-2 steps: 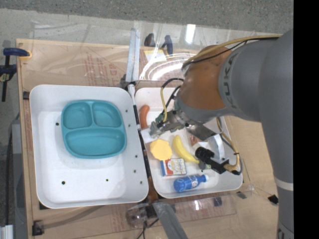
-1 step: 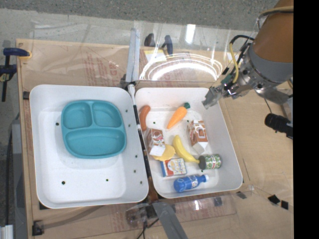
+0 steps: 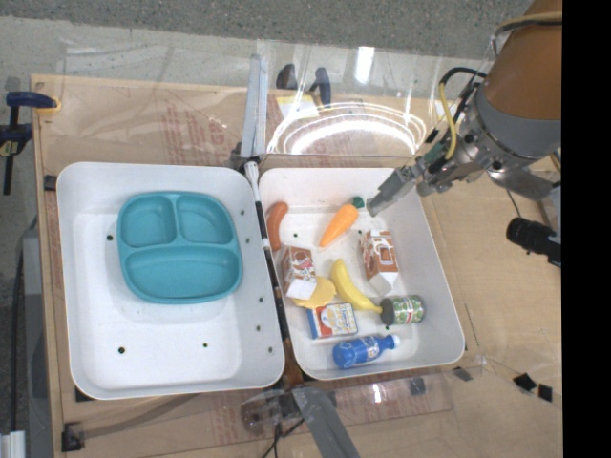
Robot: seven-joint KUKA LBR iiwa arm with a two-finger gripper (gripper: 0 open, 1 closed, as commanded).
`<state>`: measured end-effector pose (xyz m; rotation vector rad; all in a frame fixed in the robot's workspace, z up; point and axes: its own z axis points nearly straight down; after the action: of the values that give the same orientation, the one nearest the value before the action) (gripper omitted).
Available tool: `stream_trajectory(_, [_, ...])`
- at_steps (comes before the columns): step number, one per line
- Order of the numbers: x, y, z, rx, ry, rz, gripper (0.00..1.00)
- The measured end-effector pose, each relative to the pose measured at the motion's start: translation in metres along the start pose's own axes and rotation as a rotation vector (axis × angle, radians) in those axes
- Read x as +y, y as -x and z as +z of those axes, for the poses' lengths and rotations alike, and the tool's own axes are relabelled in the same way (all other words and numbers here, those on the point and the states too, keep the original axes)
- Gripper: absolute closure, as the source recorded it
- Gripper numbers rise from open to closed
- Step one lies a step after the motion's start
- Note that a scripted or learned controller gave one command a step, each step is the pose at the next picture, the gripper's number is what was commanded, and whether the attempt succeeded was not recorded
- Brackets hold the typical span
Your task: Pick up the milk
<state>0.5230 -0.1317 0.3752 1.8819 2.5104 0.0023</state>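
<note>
Three small cartons lie in the right bin (image 3: 434,256), and their labels are too small to tell which is the milk. A brown and white carton (image 3: 379,253) lies right of centre. A red and white one (image 3: 300,265) sits near the left wall. A white one with red and blue print (image 3: 332,321) lies flat towards the front. My gripper (image 3: 375,203) hangs over the back of this bin, beside the green top of an orange carrot (image 3: 339,224) and just behind the brown and white carton. It holds nothing that I can see.
The right bin also holds a sausage (image 3: 276,224), a banana (image 3: 351,287), a yellow wedge (image 3: 315,294), a green can (image 3: 404,310) and a blue bottle (image 3: 363,350). A teal divided plate (image 3: 179,246) lies in the left bin (image 3: 86,351). Clamps stand at the bench's edge.
</note>
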Motion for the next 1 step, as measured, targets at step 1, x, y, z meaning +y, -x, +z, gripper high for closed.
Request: stream_trajectory(1, [0.0109,0.0422,0.0872,0.001,-0.005,0.057,0.00])
